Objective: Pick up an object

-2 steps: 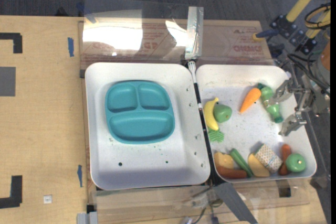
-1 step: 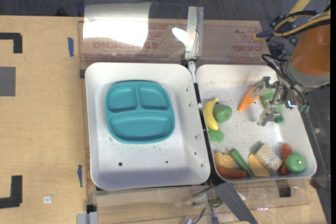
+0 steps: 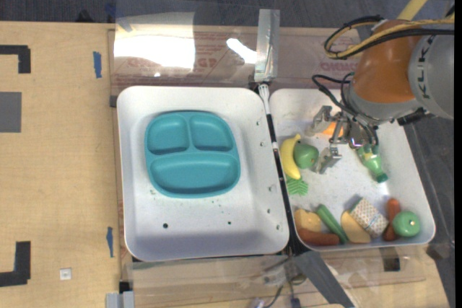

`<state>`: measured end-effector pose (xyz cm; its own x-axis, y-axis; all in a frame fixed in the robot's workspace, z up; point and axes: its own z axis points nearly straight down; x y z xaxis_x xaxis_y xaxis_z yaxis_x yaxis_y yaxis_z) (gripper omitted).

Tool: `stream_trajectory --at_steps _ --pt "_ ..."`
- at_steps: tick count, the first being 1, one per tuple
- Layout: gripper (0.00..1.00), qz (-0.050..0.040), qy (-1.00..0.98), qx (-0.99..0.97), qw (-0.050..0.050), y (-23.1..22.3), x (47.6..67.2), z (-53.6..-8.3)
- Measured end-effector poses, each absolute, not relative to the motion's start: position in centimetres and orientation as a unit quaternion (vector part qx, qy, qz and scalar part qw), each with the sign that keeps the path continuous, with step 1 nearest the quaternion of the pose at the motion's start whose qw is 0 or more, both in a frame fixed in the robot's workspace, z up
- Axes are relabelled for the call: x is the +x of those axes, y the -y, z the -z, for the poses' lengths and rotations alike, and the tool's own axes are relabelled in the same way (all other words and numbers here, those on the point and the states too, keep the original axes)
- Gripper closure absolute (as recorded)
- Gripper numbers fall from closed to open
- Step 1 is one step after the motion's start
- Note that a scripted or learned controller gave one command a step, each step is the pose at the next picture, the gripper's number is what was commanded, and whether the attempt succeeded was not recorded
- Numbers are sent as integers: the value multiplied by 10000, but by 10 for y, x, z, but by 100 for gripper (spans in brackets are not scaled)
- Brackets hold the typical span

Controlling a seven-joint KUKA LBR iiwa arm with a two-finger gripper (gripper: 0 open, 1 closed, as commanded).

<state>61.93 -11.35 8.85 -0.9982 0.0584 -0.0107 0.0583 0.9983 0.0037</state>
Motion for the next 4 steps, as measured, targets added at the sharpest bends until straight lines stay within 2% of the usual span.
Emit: stream_trajectory --at_steps 1,2,3,4 --pt "0 -5 -9991 416 -19 121 650 -88" --pt "100 11 -9991 408 98 120 656 -103" --pt "100 5 -9997 253 47 111 581 -90" --pt "0 7 -9997 249 58 110 581 -89"
